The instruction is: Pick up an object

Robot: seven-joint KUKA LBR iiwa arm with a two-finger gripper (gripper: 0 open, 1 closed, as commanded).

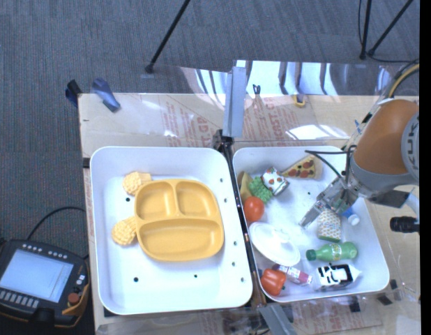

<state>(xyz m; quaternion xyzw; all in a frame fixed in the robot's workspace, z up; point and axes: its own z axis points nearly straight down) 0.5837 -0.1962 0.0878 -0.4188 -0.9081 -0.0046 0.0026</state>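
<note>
My gripper point(314, 213) reaches into the right bin point(376, 246) from the right, low over its middle. It hangs just left of a pale checkered wedge point(330, 226). A green bottle point(333, 251) lies on its side below the wedge. Left of the gripper lies a white round lid point(274, 243), and a red tomato point(254, 209) sits near the bin's left wall. I see nothing held in the gripper.
The right bin also holds a pizza slice point(300, 167), a green toy point(259, 189), an orange pepper point(273, 281) and a black-and-white pack point(336, 275). In the left bin point(107, 271) lie a yellow divided plate point(179, 219) and two waffle cookies point(135, 182).
</note>
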